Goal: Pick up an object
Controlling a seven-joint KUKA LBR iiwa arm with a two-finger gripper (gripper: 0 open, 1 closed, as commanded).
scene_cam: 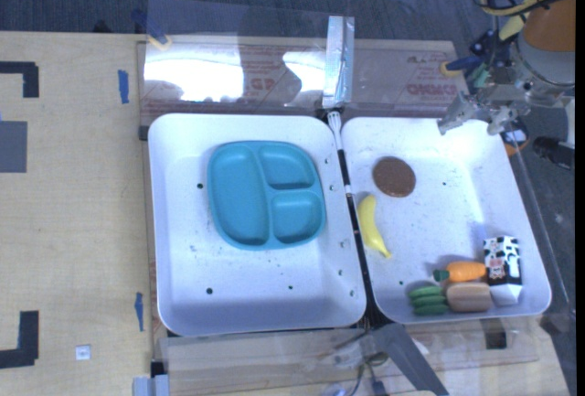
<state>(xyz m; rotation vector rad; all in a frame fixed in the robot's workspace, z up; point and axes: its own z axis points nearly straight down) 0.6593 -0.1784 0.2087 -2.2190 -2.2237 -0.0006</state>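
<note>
Turquoise tray [267,193]: a divided plate, laid in the left bin [174,275].
Right bin [439,230]: banana [370,225], brown disc [394,176], near-right toy food cluster [468,286].
Claw [484,115]: at far right rim, grip state cannot be told.

Both bins, the left bin [174,294] and the right bin [439,202], are white with scattered dark specks. The divided tray [265,193] is solid teal. The disc [394,176] is plain brown. The banana [371,226] is yellow. At 5 o'clock in the right bin, the carton [502,259] carries a black-and-white cow pattern, the carrot [466,272] is orange, the bun-shaped piece [469,296] is tan-brown, and the pod [426,297] is green.
</note>
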